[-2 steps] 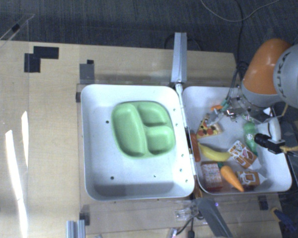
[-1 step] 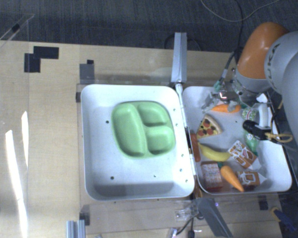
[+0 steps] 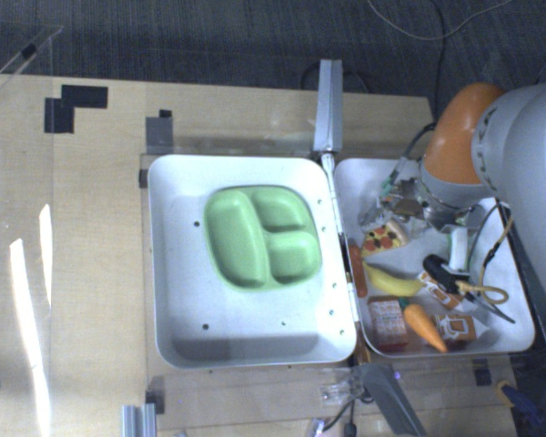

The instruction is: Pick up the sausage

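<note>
Bench: pale wood-toned top (image 3: pixel 82 244), and there's glare streaking across its left side.
Floor: dark carpet along the far edge, with a thin cable (image 3: pixel 419 12) looping over it.
Markings: black tape shapes (image 3: pixel 73 106) at the far left of the bench.
Left bin: white and shallow (image 3: pixel 177 326), holding a green divided plate (image 3: pixel 262 235) that sits about in the middle.
Right bin: white (image 3: pixel 519 330) and crowded with toy food.
Sausage: the thin reddish-brown piece (image 3: pixel 357 273) lying along the right bin's left wall, just left of the banana (image 3: pixel 393 282).
Other items: a pizza slice (image 3: pixel 385 238) is on the far side of the banana, while an orange carrot (image 3: pixel 424 327) and a reddish-brown block (image 3: pixel 388 322) lie at the near end.
Arm: grey with an orange band (image 3: pixel 460 139), and it's reaching in from the right over the far part of the right bin.
Gripper: down among clutter (image 3: pixel 406 202) at the far end of the right bin, well apart from the sausage. I cannot tell whether it's apart or together.
Writing: no label here is sharp enough to read.
Hard to make out: dark and orange bits (image 3: pixel 455 285) tangle to the right of the banana, and the arm's bulk covers the bin's far right corner.
</note>
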`<state>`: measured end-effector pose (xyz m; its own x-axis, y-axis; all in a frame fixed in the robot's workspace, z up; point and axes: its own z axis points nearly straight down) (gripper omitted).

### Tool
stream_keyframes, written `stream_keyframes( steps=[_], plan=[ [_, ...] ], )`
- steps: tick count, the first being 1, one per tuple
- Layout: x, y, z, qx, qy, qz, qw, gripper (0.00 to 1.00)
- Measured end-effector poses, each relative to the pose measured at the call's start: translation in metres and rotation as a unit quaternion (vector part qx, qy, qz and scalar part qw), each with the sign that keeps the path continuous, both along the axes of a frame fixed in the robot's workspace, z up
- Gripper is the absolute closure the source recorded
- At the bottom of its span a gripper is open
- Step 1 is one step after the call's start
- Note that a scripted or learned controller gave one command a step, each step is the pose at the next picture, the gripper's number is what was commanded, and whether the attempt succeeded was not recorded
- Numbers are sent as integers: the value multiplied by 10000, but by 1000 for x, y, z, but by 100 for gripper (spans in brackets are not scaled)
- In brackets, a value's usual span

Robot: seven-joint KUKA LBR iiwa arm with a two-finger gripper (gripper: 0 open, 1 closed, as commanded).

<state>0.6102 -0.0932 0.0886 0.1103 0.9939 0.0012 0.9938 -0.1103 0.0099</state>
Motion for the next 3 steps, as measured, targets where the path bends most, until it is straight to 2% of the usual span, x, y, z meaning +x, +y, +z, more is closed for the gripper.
stream_keyframes(
  steps=[1,2,3],
  plan=[
    [-22,20,98,0,18,-242,9997,0],
    [-24,10,34,2,33,-247,9997,0],
    [8,29,98,2,19,-368,9993,0]
  ],
)
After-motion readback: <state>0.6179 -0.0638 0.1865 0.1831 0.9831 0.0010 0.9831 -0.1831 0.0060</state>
